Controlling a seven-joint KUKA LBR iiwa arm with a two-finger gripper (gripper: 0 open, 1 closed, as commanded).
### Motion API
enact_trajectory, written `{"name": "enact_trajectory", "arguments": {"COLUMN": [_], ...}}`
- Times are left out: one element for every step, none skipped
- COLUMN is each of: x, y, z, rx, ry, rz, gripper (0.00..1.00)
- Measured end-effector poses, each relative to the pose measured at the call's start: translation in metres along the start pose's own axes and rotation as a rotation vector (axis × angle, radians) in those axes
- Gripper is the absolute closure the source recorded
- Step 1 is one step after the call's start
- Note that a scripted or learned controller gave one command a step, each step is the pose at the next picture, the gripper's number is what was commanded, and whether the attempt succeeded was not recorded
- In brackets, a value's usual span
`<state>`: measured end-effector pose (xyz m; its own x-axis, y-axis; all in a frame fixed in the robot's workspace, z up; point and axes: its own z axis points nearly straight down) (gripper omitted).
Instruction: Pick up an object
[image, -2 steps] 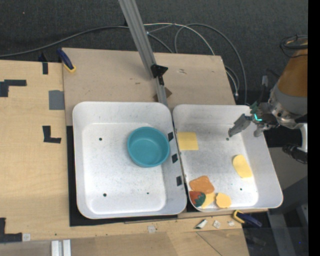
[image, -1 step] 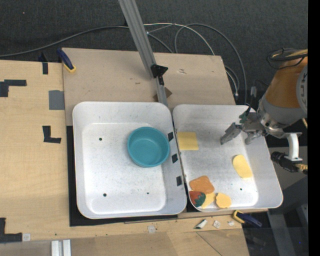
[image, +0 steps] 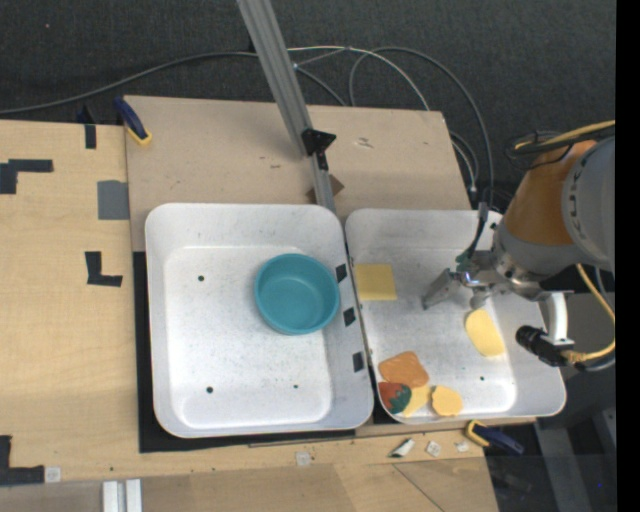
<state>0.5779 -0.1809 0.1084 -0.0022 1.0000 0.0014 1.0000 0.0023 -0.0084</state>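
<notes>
The end effector (image: 462, 288), fingers spread and empty, hangs just beside the yellow lemon-shaped piece (image: 485, 333): likely light, smooth; grip its narrow sides.

No legible text or labels.

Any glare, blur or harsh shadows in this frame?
Camera view: even, diffuse light; the left bin and right bin read bright white without blown-out glare. The teal bowl casts a faint shadow. The image is soft overall, and the end effector lacks fine detail.
</notes>
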Motion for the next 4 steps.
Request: {"name": "enact_trajectory", "arguments": {"x": [0.001,0.001,0.004,0.003], "y": [0.001,0.001,-0.006,-0.015], "z": [0.019,0.008,-0.038,-0.086], "rx": [-0.008,-0.009,-0.011,-0.011], "ry": [-0.003,-0.002,-0.002,-0.002], "rz": [0.000,-0.002,0.001,0.001], "gripper": [0.00,1.00,1.00,1.00]}}
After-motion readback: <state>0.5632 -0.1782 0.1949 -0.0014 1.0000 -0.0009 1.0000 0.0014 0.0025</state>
